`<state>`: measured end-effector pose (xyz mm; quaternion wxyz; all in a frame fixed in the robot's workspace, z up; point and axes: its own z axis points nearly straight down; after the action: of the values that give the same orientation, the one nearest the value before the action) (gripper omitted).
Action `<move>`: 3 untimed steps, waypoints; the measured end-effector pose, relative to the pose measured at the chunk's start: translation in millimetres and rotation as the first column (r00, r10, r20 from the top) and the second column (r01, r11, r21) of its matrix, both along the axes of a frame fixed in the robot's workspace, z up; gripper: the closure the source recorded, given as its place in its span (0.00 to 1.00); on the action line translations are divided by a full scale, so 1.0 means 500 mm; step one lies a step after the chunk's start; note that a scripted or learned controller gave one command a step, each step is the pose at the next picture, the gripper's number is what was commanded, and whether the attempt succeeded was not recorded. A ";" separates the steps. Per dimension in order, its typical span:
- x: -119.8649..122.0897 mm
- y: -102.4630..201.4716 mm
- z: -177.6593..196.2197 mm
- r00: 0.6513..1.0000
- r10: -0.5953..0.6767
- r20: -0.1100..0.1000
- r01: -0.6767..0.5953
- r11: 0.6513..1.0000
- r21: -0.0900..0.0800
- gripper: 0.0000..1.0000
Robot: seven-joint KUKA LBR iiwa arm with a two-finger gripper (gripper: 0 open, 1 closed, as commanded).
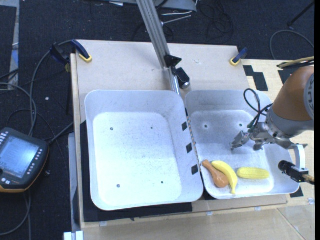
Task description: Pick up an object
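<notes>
From above, the grey arm's claw (239, 142) hangs over the right shallow white plastic bin (220, 104), its fingers apart and gripping nothing. Near that bin's front edge lie a curved yellow banana (227, 173), an orange-brown drumstick-shaped toy (215, 175) touching it, and a yellow corn cob (253, 173) just beside. This looks like the approach step; next the claw must shift toward the front, descend and close on one item.

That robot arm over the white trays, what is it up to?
The grey and orange arm reaches in from the right over the right bin, trying to pick something up. Its gripper hangs above the bin floor with nothing between its fingers. Three toys lie along the bin's near side: a banana, an orange-brown piece touching it, and a corn cob a little apart. The left bin sits beside it.
</notes>
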<state>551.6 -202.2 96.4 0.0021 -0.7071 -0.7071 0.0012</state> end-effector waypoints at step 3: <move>0.017 0.016 0.213 1.000 0.000 0.009 0.000 1.000 -0.002 1.00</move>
<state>559.9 -194.2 202.9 -0.0018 -0.7069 -0.7073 -0.0011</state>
